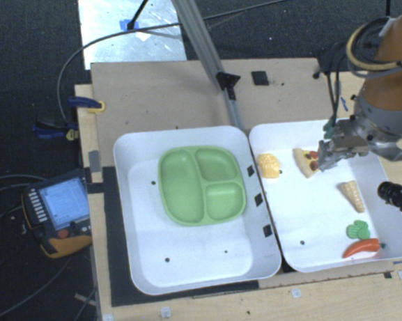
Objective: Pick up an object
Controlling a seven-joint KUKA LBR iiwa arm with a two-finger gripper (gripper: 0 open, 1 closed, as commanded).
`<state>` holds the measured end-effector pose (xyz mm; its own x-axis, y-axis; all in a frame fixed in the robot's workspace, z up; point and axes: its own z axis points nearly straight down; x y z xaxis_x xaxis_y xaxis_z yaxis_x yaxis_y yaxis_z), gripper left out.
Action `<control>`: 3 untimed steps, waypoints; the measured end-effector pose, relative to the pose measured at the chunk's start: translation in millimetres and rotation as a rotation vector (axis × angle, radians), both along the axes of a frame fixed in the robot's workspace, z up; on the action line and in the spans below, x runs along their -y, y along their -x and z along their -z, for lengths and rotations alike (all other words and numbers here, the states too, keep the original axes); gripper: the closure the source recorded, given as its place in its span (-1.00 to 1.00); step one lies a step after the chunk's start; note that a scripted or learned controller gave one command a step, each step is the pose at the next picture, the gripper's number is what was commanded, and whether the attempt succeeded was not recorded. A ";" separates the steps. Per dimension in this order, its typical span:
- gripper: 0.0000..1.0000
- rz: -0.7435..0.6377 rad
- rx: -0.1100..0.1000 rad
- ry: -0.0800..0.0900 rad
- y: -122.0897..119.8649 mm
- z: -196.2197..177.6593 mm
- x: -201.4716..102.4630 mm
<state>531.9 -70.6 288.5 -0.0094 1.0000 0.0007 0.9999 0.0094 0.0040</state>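
The tool (324, 154) sits low in the right bin (289, 204), right at the pizza slice (304, 161); its grip state cannot be told. The green plate (202, 185) lies left of that slice.

A green divided plate (202, 185) lies in the left white bin (196, 261). Beside the brown surface (153, 90), on dark carpet, sits a handheld control pad (58, 211) with a lit screen, cables (15, 277) trailing around it. Blue clamps (68, 119) grip the surface's left edge.
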 end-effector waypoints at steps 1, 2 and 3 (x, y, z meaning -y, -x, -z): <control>1.00 -0.001 0.000 -0.001 -20.5 1.8 -50.8; 1.00 -0.001 -0.004 -0.001 -24.6 17.4 -105.4; 1.00 0.000 -0.004 -0.001 -31.2 30.8 -149.9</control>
